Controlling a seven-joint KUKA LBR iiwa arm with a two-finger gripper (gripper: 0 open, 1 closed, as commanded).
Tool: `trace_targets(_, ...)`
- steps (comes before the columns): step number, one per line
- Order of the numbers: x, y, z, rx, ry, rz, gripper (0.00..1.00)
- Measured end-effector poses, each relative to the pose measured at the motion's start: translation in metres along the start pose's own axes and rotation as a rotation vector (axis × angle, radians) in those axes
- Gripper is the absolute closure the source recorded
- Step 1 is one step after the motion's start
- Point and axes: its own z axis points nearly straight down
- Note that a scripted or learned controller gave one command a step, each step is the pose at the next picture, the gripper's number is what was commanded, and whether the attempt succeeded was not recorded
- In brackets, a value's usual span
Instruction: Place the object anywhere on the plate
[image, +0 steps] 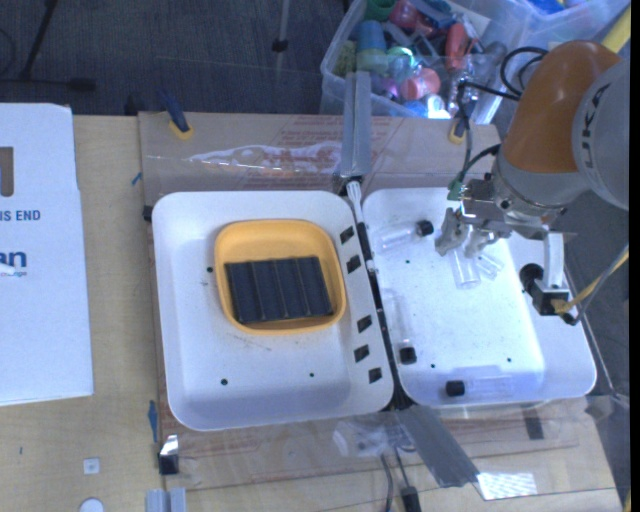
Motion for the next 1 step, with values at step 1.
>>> trace_targets(1, -0.0223, 0.0335, -0.0218, -0.006, -0.001, -0.268, 1.0)
